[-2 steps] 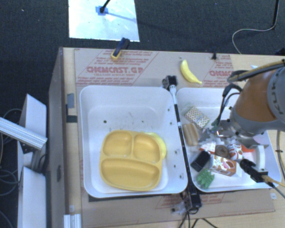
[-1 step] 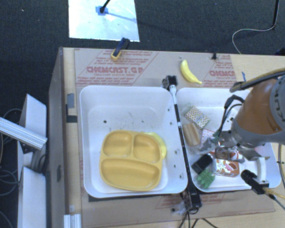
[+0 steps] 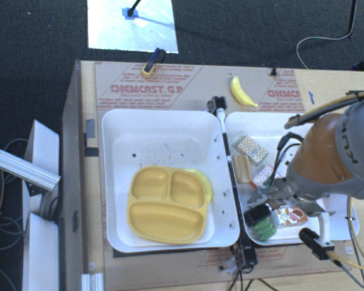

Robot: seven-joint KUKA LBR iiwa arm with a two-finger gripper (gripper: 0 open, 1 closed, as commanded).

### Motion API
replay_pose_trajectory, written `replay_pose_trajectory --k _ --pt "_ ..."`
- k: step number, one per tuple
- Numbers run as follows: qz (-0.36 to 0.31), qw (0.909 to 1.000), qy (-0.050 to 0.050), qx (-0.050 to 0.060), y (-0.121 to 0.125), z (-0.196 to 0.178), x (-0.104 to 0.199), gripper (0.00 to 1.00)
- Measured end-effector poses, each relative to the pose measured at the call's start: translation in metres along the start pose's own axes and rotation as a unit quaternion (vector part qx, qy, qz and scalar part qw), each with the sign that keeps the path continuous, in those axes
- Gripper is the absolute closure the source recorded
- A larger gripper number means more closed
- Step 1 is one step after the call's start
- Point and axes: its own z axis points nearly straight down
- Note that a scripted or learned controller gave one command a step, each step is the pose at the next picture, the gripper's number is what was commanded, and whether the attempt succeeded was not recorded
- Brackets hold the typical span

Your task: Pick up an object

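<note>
Bench: a brown board-covered bench (image 3: 170,83) carries two shallow white plastic bins side by side; red print on the board reads "CHEMCAST GP", once near the back-left and partly again at the back-right.
Arm: the grey arm with its orange band (image 3: 327,156) reaches in over the right bin's right half, wrist bent down toward the bin's front.
Left bin: the left white bin (image 3: 164,132) holds a yellow three-compartment plastic tray (image 3: 167,202) toward its front edge.
Right bin: the right white bin (image 3: 273,126) holds the clutter of candidates: a speckled white-and-tan packet (image 3: 253,148) near the back-left corner, a black block (image 3: 256,213) and a green knobbly lump (image 3: 264,228) at the front-left corner, and a red-and-white printed wrapper (image 3: 288,216) just beside them. The wrapper's print is too small to read.
Banana: a yellow toy banana (image 3: 242,93) lies on the board behind the right bin, outside it.
Gripper: the gripper (image 3: 278,194) hangs low over the front-left clutter, just above the wrapper and block; I cannot tell how it is set, and nothing visibly sits in it.
Doing it well: I'd say choose one item, likely the wrapper or block, centre squarely over it, descend straight, and avoid catching neighbours or the bin's dividing wall.
</note>
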Motion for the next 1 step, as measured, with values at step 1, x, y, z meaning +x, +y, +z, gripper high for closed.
replay_pose_trajectory --k 1 --pt "0.000 1.0000 0.000 0.000 0.0496 0.0002 -0.0178 0.00"
